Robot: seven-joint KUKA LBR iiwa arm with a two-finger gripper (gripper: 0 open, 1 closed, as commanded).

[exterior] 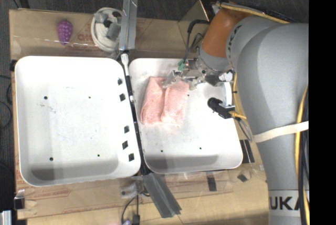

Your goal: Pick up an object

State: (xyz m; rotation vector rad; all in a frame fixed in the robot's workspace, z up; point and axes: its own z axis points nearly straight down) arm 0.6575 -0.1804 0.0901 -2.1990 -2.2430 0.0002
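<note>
A pink, soft, folded cloth-like object (164, 101) lies in the right bin (210, 155), toward its back left. My gripper (181, 77) hangs at the cloth's upper right corner, close over its top edge. The grey arm with the orange band (223, 29) comes in from the right and covers the bin's right rim. Nothing shows between the fingers.
The left bin (68, 113) sits beside the right one, with a black-clipped divider (128, 119) between them. Behind the bins on the bench are a purple grape-like toy (64, 30), a white coil of cable (105, 27) and a grey metal bracket (128, 16).
</note>
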